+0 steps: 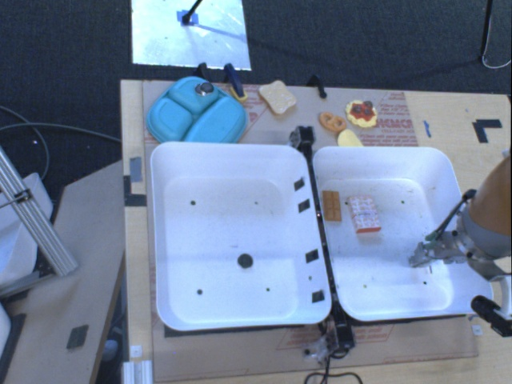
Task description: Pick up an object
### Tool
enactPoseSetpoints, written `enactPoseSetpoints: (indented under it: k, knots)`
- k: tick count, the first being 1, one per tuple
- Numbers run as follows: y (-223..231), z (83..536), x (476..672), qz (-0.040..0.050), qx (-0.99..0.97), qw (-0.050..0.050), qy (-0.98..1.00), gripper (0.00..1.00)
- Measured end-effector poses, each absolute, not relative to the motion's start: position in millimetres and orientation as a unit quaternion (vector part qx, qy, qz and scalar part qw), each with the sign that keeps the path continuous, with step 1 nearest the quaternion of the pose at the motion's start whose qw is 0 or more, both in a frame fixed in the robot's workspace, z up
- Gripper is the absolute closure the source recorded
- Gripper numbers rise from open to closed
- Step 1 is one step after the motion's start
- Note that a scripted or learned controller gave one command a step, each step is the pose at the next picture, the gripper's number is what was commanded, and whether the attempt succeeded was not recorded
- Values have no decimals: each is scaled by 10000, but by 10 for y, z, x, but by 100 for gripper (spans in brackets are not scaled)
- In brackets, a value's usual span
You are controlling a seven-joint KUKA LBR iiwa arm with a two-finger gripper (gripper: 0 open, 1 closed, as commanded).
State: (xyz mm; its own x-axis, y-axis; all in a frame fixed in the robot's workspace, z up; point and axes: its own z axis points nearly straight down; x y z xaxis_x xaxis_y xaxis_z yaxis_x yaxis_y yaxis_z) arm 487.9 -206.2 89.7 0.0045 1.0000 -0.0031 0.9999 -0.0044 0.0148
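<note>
Camera view: end effector point(422, 256) sits low in the right bin point(400, 166), near its right wall; can't tell if it's apart or together, nothing visibly clamped. Nearest targets: small red-and-white box point(366, 214) and brown wafer point(331, 206), both up-left of the end effector, well apart from it. Box's long axis runs roughly top-to-bottom in frame. Left bin point(184, 166) has a dark disc point(245, 260).

Pretty clearly a robotics lab setup: two white bins point(232, 158) are mounted side by side on a plywood bench point(448, 106), toy food like a bread slice point(278, 97) is scattered behind, aluminium framing point(32, 214) is seen left, cables are trailed across dark carpet point(64, 46).
</note>
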Motion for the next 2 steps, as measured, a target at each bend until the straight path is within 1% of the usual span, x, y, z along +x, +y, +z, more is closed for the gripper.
enactPoseSetpoints:
  k: [1, 2]
  knots:
    - [-1324, 877, 5374, 30, 7036, 58, 7106, 100]
    - [-810, 1776, 5218, 38, 7037, 27, 7104, 100]
